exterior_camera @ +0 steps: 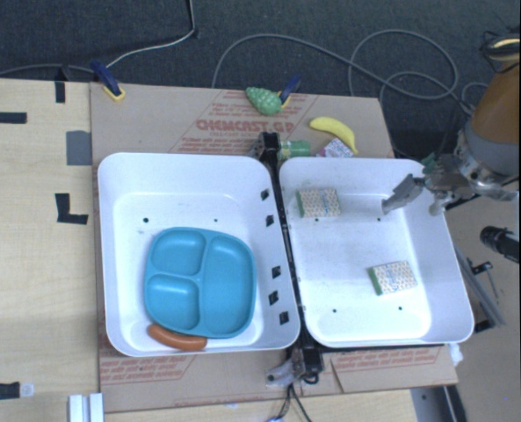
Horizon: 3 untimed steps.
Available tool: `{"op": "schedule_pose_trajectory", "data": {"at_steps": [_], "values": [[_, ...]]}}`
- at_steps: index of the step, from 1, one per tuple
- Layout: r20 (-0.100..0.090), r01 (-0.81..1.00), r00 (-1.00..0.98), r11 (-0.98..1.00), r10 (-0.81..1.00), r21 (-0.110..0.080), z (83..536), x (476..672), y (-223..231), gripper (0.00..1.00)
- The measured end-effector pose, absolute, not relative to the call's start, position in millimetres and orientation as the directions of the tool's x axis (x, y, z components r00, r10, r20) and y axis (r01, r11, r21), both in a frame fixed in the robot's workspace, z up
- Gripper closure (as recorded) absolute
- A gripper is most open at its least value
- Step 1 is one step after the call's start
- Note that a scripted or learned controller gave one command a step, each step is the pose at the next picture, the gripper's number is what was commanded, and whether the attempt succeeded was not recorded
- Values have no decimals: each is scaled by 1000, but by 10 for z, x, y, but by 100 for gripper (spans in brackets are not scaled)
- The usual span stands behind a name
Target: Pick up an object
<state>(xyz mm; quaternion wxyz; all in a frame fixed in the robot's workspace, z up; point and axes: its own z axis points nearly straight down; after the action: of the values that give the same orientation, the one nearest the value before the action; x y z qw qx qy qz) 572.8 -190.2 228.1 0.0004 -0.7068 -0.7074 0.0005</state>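
Pincer hovers at the right bin's 2 o'clock rim, fingers spread wide, holding nothing. Two patterned sponge blocks lie in that bin: one at 11 o'clock, another near 4 o'clock. Left bin carries a blue divided plate, with a sausage at 6 o'clock.
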Motion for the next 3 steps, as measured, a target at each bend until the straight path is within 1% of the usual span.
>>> {"op": "schedule_pose_trajectory", "data": {"at_steps": [1,2,3], "values": [[-1,1000,1,-1,1000,-2,2077,4832,-2243,0],[-7,1000,1,-1,1000,11,896,5007,-1801,0],[-4,1000,-3,3,1000,17,903,5686,-988,0]]}}
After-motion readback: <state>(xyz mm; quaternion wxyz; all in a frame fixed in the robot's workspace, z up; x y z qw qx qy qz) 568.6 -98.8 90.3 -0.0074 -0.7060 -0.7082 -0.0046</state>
